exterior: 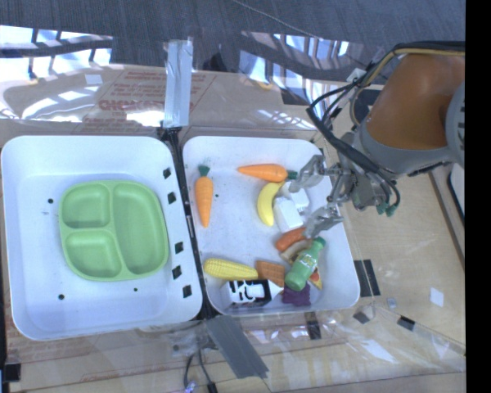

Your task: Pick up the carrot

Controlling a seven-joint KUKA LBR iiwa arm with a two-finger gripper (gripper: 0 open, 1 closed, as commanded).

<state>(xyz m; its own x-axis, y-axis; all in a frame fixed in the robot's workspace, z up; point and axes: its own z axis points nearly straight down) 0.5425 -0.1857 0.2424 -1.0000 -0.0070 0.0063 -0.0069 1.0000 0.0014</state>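
Two carrots lie in the right bin. One carrot stands lengthwise by the bin's left wall, green top toward the back. The other carrot lies crosswise near the back wall, green top to the right. My gripper hangs over the bin's right side, open, one finger just right of the crosswise carrot's top and the other finger nearer the front. Nothing is between the fingers.
The right bin also holds a banana, a white block, a corn cob, a green bottle and a few more toys at the front. A green divided plate sits in the left bin.
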